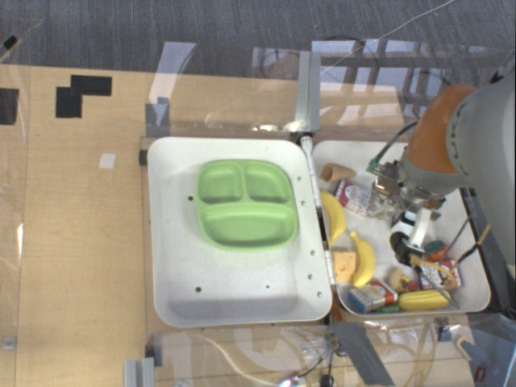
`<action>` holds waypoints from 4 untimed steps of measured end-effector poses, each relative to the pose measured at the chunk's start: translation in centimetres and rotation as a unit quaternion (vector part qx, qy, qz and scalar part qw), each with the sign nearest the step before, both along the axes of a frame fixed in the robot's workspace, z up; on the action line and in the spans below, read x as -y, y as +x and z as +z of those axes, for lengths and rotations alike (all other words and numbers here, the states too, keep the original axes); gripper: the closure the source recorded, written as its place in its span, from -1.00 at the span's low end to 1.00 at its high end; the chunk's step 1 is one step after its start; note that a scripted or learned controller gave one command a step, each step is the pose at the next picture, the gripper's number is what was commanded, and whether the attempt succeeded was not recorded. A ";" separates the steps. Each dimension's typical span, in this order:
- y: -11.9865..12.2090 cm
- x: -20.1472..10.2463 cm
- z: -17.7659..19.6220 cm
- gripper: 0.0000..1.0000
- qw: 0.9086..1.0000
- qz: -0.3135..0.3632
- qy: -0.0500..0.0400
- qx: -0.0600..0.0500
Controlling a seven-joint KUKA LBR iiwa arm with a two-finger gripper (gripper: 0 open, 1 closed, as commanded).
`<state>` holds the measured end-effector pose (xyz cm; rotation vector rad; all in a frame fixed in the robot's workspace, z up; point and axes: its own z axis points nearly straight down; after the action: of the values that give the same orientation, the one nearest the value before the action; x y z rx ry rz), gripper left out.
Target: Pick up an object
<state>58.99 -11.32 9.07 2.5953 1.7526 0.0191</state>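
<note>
The right white bin (476, 293) holds several small things. A brown cork-like cylinder (339, 172) lies at its far left, with a red-and-white packet (355, 196) just below it. A banana (332, 216) runs along the left wall, and a second banana (364, 258) curves beside an orange cheese wedge (345, 266). A red box (371, 297) and a yellow oblong thing (423, 300) lie at the near wall. My gripper (393, 196) hangs low over the middle of this bin, right of the packet, under the grey arm with its orange band (435, 127).
The left white bin (173, 297) holds a green divided plate (246, 204). A metal rail (316, 216) separates the two bins. A printed carton (439, 274) lies near the right bin's near right corner. Clear guard panels stand behind the bins.
</note>
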 end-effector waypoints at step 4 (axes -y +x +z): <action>-2.9 6.0 7.0 1.00 0.965 0.263 -0.003 -0.004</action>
<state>56.07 -17.37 16.07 2.0455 2.3761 0.0065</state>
